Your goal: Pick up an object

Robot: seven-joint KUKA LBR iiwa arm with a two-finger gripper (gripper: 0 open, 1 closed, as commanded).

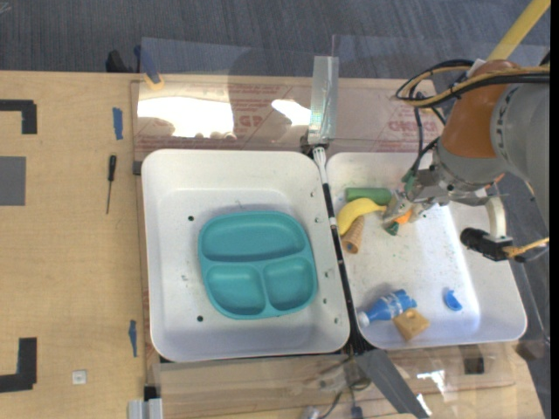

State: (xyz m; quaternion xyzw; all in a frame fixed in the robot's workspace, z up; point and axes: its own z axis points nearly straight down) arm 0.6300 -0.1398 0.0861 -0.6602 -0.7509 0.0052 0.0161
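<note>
My gripper (400,209) is low in the right bin (489,321), near its far left part. A small orange piece with a green tip (399,223) lies right at the gripper's tip, touching or partly under it. Just to the left is a yellow banana (356,211) with a brown end. A green object (368,195) lies behind the banana. Toward the front of the bin are a blue bottle (387,306), a tan block (410,324) and a small blue piece (452,300).
The left bin (166,182) holds a teal divided plate (258,264). A divider wall (335,251) separates the bins. A clear panel (325,103) stands behind them. The grey arm with its orange band (476,129) and cables hangs over the right bin's far right corner.
</note>
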